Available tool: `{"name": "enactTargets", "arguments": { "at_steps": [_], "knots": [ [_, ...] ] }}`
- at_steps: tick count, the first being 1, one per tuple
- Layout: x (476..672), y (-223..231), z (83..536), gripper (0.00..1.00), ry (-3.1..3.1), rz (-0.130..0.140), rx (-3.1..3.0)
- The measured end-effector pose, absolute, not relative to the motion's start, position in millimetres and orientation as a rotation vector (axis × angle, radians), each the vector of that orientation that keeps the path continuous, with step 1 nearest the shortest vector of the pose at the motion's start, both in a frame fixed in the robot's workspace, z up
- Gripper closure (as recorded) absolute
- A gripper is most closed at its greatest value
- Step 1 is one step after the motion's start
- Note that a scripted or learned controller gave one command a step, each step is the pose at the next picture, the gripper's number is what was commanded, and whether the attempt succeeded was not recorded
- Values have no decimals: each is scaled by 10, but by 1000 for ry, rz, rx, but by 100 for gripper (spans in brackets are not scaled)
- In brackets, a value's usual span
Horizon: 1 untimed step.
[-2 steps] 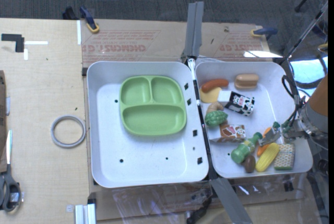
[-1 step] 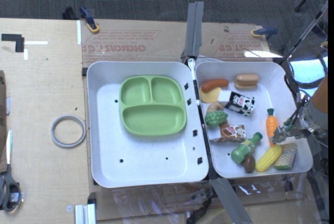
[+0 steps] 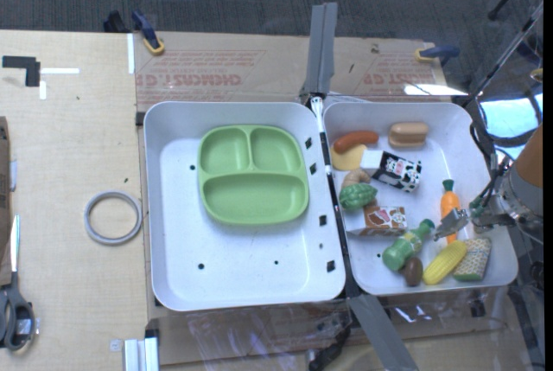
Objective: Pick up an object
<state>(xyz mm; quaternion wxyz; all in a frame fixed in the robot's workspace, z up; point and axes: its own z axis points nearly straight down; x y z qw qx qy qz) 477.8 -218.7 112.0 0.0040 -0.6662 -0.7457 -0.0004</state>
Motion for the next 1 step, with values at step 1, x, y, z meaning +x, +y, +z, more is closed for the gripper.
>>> {"name": "enactTargets", "arguments": {
  "at_steps": [1],
  "knots": [
    [5182,-2039,910,0,-2389,1,-2040]
  ]
}}
